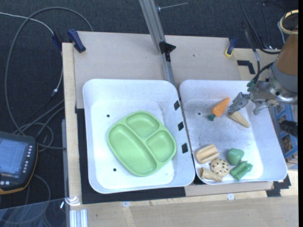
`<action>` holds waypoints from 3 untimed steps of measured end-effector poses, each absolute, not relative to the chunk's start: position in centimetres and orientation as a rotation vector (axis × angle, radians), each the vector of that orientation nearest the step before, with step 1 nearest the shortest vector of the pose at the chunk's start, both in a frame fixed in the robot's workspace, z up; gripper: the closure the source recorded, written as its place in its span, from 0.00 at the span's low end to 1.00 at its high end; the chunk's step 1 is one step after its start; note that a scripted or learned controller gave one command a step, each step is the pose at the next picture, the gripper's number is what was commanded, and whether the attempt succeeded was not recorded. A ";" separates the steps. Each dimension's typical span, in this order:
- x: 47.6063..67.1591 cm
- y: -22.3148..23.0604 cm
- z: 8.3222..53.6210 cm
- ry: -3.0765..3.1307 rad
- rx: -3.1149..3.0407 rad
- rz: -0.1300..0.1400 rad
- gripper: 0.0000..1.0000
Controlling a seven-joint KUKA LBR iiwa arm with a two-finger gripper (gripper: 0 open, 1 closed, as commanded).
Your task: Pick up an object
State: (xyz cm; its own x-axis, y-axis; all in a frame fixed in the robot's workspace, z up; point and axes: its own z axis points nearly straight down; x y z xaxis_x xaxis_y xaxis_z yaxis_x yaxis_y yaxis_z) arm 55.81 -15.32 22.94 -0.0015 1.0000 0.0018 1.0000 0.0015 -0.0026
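In the right bin [265, 141], an orange carrot [220, 106] lies near the upper middle, and a pale yellow corn cob [240, 119] rests just to its right. My gripper [247, 107] hangs over the bin's upper right part, open, with its fingers spread above the corn cob and nothing between them. One fingertip [236, 105] sits close beside the carrot's right end. A bread roll [207, 152], a speckled cookie [219, 166], a green pepper [235, 155] and a green pod [241, 170] cluster at the near edge.
The left bin [94, 108] holds a green divided plate [142, 142]. A metal pole [151, 13] slants up from between the bins. A tan piece [208, 174] lies in the right bin's near left corner. Cables and a pendant [14, 162] lie off the bench at left.
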 end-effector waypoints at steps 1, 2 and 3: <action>55.8 -15.3 22.9 -2.221 -2.218 0.000 0.00; 54.9 -14.8 17.9 -2.217 -2.217 0.004 0.00; 54.4 -14.0 13.3 -2.217 -2.216 0.005 0.00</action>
